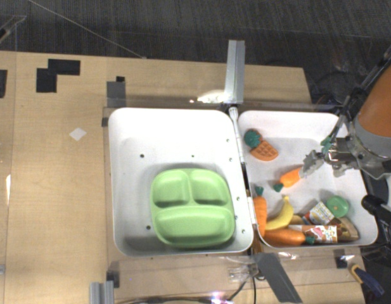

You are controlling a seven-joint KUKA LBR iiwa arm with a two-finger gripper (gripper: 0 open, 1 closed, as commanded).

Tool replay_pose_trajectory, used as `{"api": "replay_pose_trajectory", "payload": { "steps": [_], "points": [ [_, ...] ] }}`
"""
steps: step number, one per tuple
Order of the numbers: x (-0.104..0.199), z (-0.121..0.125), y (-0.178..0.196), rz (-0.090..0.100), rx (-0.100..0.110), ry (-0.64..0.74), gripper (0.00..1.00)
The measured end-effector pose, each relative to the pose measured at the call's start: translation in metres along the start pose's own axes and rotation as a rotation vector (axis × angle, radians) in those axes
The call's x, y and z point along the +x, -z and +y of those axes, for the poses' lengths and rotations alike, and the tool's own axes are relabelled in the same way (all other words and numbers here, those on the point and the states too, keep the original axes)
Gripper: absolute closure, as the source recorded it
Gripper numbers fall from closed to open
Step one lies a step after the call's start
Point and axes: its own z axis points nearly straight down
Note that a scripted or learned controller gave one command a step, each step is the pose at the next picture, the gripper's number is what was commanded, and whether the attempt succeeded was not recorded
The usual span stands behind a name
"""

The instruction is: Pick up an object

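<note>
My gripper (311, 163) hangs low over the right bin (290, 126), reaching in from the right. Just to its lower left lies a small orange carrot piece (289, 178), close to the tip but apart from it as far as I can see. Nothing shows held in the gripper. Farther back left in the same bin sits an orange waffle (265, 151) with a teal piece (251, 137) against it.
Along the right bin's front edge lie a carrot (260, 211), a yellow banana (281, 214), a long orange item (285, 236), a brown bottle (328, 233) and a green round piece (338, 204). A green divided plate (192, 206) sits in the left bin (170, 135).
</note>
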Motion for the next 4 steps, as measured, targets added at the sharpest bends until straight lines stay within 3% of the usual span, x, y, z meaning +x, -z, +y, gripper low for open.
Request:
{"api": "replay_pose_trajectory", "payload": {
  "steps": [1,2,3,4],
  "points": [
    [-0.001,0.037,-0.117,-0.001,0.0,0.082,0.0],
    [-0.001,0.037,-0.117,-0.001,0.0,0.082,0.0],
    [0.0,0.039,-0.104,-0.001,-0.007,0.082,1.0],
    [0.077,0.033,0.015,0.0,-0.002,0.072,1.0]
  ]
}}
